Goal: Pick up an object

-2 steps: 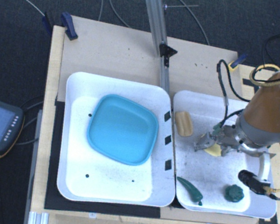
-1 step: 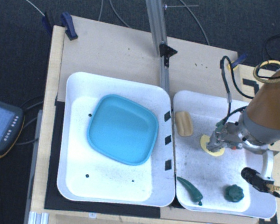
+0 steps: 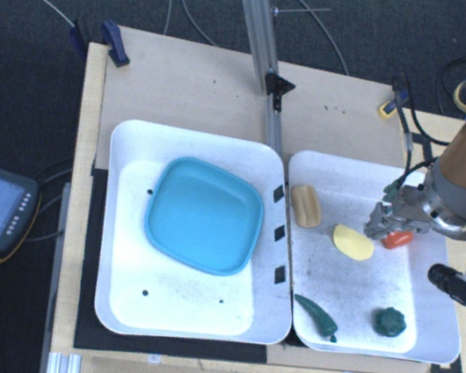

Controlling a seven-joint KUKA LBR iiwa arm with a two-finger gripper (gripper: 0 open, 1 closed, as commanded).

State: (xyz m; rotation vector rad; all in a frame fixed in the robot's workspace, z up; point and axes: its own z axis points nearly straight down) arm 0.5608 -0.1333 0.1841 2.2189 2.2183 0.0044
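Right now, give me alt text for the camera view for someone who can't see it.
A grey and orange robot arm's hand hangs low in the right bin, beside a yellow piece and a red-orange piece. That bin also holds a tan block, a green pepper and a dark green lump; the left bin holds a blue plate.

Yellow oval object (image 3: 353, 243), flat in the right bin (image 3: 349, 336), orange-red piece (image 3: 397, 240) just beside.

Plate (image 3: 205, 215) in left bin (image 3: 118, 232); sponge (image 3: 305, 206), pepper (image 3: 315, 315), lemon (image 3: 353, 243) in right bin (image 3: 419, 344).
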